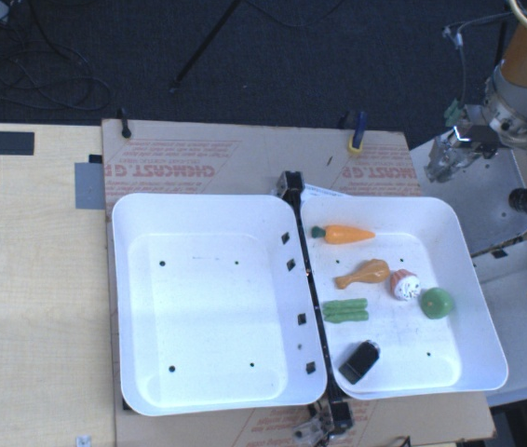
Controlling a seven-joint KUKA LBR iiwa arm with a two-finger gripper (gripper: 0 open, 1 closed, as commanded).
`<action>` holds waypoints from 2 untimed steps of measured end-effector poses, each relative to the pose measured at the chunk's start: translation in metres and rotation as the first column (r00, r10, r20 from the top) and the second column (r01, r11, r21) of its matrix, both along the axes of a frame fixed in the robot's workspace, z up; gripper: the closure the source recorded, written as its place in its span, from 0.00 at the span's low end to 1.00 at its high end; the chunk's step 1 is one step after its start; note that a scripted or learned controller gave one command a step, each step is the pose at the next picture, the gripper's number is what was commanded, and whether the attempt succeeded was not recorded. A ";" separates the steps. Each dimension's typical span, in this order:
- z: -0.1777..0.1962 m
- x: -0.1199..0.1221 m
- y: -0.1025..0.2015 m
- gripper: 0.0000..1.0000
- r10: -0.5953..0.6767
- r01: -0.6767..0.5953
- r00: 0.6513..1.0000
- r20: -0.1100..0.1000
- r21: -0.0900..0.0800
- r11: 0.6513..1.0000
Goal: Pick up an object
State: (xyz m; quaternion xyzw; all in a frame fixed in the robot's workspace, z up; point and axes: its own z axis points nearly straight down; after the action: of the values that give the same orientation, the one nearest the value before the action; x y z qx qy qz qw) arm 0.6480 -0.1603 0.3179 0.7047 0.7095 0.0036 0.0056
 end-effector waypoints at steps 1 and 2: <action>-0.040 -0.028 -0.048 1.00 -0.011 0.011 1.000 -0.019 0.002 1.000; -0.062 -0.065 -0.053 1.00 -0.009 0.009 1.000 -0.019 0.004 1.000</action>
State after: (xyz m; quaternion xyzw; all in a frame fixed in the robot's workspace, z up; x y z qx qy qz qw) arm 0.5831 -0.2135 0.2558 0.7077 0.7065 -0.0020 -0.0026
